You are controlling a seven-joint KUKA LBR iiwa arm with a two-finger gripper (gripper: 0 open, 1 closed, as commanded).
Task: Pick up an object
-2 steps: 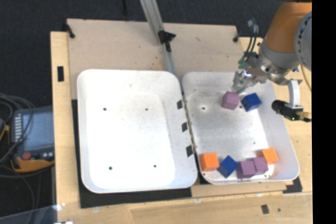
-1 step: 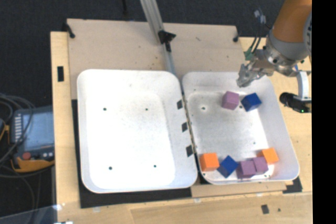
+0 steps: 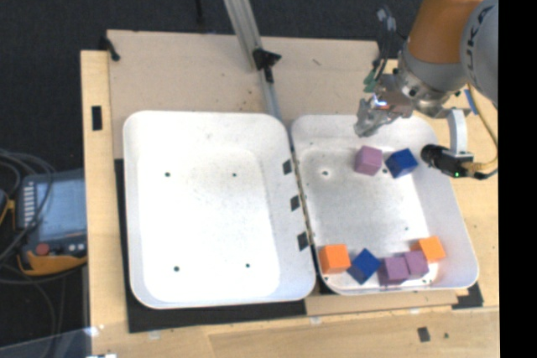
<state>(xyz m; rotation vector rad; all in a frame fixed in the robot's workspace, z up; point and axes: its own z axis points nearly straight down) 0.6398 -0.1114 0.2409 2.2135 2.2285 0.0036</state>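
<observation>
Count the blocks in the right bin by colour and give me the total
Purple blocks: 3
Blue blocks: 2
Orange blocks: 2
Total: 7, all in the right bin

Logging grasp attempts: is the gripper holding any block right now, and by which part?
Nothing is held: the gripper hangs above the bin's far edge, just short of the purple block.

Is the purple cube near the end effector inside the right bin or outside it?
Inside. The purple cube lies on the floor of the right bin, beside a blue cube, just below the end effector.
</observation>
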